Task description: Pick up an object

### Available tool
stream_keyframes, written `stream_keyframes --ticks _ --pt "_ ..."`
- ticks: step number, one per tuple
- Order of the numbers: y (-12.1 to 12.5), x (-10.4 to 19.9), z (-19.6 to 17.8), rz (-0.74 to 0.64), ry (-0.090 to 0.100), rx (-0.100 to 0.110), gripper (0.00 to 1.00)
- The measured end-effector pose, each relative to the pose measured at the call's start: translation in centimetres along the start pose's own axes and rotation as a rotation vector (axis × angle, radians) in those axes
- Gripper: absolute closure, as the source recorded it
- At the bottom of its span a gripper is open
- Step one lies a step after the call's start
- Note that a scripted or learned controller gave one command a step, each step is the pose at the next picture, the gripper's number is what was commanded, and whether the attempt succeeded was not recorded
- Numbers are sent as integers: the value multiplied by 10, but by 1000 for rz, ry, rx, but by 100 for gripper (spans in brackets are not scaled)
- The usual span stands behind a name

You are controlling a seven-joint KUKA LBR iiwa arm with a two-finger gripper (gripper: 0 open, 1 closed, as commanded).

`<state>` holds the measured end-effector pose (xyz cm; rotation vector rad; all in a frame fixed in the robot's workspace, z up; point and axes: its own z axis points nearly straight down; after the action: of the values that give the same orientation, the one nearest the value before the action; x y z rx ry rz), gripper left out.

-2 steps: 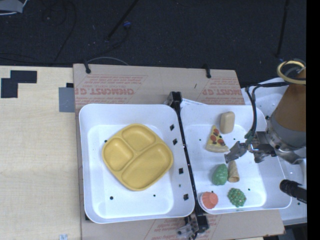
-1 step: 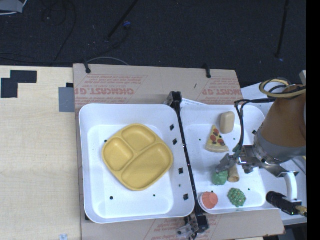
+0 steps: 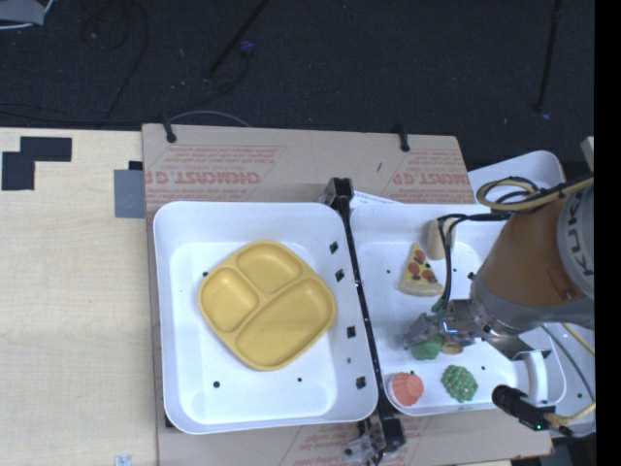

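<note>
Left bin [image 3: 184, 260] holds a yellow divided plate [image 3: 268, 303]; right bin [image 3: 388, 223] holds a pizza-slice toy [image 3: 420, 270], a pink round toy [image 3: 407, 387] and a green bumpy toy [image 3: 459, 382]. The gripper [image 3: 427, 334], reaching in from the right, sits low over a small green object [image 3: 425, 350] that lies directly beneath and touching its tips. Whether it is spread or closed cannot be told, nor whether the object is gripped; the green object appears the nearest pick.

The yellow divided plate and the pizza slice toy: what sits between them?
In the camera view, between the yellow three-compartment plastic plate and the triangular pizza slice toy run the two white bins' adjoining walls, under a black bar.
</note>
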<state>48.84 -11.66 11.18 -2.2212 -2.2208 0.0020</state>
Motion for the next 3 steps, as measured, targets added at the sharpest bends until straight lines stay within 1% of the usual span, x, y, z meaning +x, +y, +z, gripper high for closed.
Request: stream_keyframes --ticks 1,2,3 --pt "6 -1 6 -1 -3 -20 0" --pt "8 0 -4 2 -1 -23 100" --pt "19 2 -54 -2 0 -3 100"
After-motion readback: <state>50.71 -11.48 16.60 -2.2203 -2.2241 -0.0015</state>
